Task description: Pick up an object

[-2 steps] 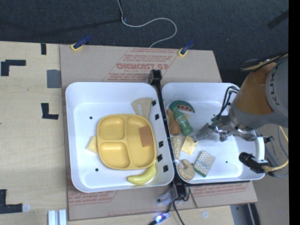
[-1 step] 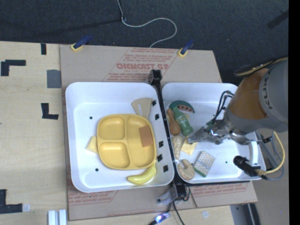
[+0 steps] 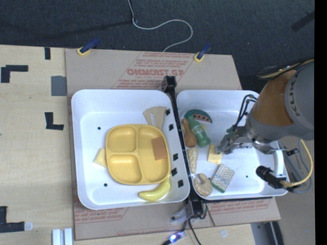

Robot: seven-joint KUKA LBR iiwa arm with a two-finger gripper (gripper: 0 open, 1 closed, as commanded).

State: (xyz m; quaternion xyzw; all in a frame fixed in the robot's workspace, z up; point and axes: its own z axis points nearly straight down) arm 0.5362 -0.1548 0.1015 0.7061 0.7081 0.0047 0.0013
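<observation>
- Camera view shows the gripper point(image 3: 223, 148) low in the right bin point(image 3: 240, 188), its dark fingers point(image 3: 220, 149) just above a pale yellow block point(image 3: 214, 157); touching or apart cannot be told.
- Whether the fingers are spread or closed cannot be told; nothing shows between them.
- Left of the fingers lie a green bottle point(image 3: 201, 135), a watermelon slice point(image 3: 198, 117) and a corn cob point(image 3: 192, 160); below them, a speckled sponge point(image 3: 223, 177).
- Arm's bulk hides the bin's right wall.
- Bare floor lies right of the sponge.
- Farther left, the left bin point(image 3: 82, 137) holds a yellow divided plate point(image 3: 134, 154) and a banana point(image 3: 156, 190).
</observation>
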